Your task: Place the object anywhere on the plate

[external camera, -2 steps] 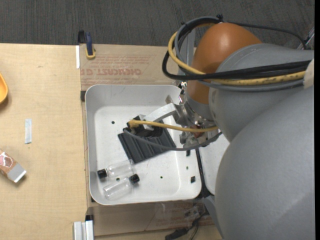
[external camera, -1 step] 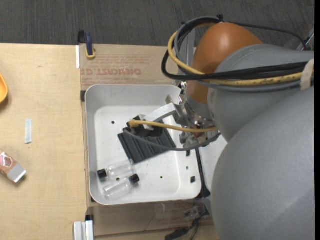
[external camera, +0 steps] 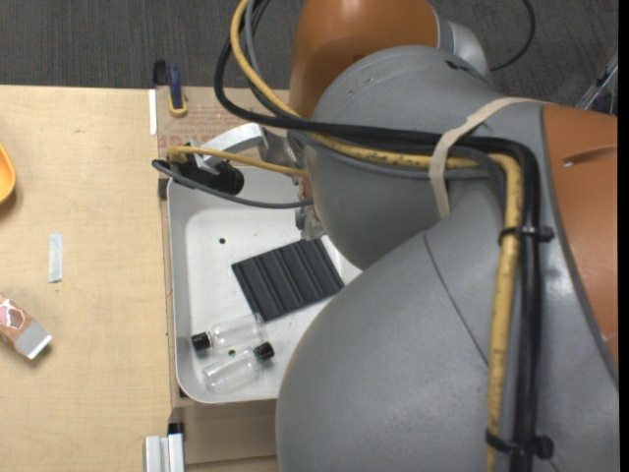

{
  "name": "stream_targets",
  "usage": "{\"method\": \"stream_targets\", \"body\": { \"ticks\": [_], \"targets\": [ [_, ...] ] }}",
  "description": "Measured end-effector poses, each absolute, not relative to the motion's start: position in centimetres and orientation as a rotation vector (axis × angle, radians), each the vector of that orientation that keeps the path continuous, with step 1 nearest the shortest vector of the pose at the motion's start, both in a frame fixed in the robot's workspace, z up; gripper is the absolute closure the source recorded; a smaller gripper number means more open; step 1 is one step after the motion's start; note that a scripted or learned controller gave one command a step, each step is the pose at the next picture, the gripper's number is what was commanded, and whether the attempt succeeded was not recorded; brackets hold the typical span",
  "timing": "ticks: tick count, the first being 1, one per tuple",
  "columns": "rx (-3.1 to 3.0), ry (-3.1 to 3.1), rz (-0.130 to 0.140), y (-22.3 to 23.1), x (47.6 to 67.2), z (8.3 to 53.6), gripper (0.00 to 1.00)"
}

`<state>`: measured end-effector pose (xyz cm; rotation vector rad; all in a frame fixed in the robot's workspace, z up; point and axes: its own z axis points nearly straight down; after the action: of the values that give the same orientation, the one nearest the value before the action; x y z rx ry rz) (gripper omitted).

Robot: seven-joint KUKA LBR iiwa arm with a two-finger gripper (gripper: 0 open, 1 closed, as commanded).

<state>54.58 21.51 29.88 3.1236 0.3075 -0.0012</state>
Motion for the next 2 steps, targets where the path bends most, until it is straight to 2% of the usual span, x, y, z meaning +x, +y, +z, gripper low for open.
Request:
{"method": "stream_targets", "body": {
  "ticks": [1,2],
  "targets": [
    [3.121,0.296,-0.004,21.2,54.7,30.7,1.0],
    [3.096,0.504,-0.007,22.6,48.7,19.9,1.0]
  ]
}}
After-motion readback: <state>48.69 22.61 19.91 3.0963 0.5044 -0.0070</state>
